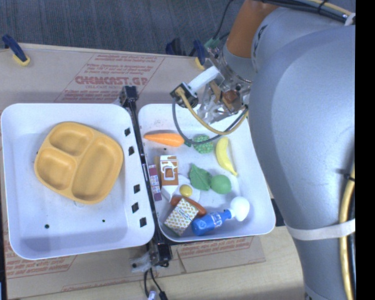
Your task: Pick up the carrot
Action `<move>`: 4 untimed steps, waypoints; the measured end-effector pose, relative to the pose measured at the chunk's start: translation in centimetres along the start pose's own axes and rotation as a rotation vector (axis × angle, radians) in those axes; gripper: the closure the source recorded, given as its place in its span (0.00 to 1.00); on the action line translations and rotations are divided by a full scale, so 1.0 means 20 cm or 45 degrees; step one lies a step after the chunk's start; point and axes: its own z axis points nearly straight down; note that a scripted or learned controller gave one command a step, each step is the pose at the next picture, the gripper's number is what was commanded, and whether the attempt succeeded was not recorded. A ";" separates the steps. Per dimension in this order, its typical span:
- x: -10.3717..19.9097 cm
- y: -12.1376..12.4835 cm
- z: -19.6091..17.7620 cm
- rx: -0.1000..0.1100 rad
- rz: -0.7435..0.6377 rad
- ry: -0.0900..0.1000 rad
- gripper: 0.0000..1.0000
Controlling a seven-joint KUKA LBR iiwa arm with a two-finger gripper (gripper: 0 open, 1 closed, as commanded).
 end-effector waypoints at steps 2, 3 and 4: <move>-0.02 -0.40 0.23 0.003 -0.177 -0.004 1.00; -0.39 -0.40 0.32 0.001 -0.299 -0.003 1.00; -0.48 -0.56 0.05 -0.002 -0.694 -0.001 1.00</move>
